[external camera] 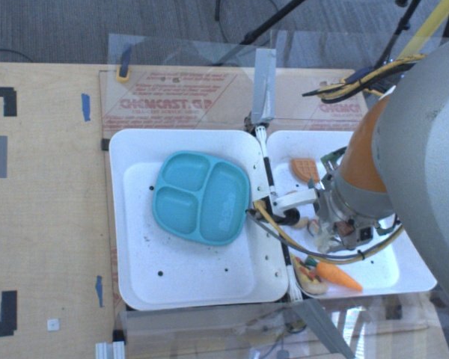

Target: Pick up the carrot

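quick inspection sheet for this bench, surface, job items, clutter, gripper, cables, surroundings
surface: two white bins side by side, left bin, right bin
job's things: carrot lying at the right bin's near edge, free of the arm
clutter: blue divided plate in left bin; waffle-like piece in right bin
grippers: gripper low over the right bin, fingers hidden
cables: yellow-black bundle along the arm
surroundings: wooden benchtop, blue tape marks

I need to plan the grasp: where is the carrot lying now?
The carrot lies in the right bin, near its front edge, just below the arm's wrist.
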### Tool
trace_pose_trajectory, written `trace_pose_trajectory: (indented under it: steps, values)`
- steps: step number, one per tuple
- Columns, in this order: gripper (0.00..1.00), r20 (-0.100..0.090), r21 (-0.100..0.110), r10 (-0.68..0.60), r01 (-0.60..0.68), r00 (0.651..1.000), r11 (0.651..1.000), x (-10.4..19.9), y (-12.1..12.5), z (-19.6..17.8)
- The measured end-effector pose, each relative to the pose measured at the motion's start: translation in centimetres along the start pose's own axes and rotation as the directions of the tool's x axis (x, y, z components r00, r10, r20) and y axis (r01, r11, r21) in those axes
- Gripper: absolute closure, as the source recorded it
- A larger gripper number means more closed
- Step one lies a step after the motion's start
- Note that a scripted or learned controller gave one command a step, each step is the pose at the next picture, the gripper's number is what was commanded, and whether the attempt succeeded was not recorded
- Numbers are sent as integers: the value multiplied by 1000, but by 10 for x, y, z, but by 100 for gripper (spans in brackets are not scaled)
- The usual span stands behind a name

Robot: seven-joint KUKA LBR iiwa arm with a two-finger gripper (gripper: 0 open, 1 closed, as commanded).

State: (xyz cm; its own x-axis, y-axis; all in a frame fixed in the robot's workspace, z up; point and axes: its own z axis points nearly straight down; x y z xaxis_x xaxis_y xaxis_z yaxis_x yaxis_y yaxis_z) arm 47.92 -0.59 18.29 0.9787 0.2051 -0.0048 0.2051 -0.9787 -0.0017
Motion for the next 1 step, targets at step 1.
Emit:
trace_pose_trajectory:
  steps: [1]
  values:
    - [100,0,0,-12,12,1000,1000,-17,81,0]
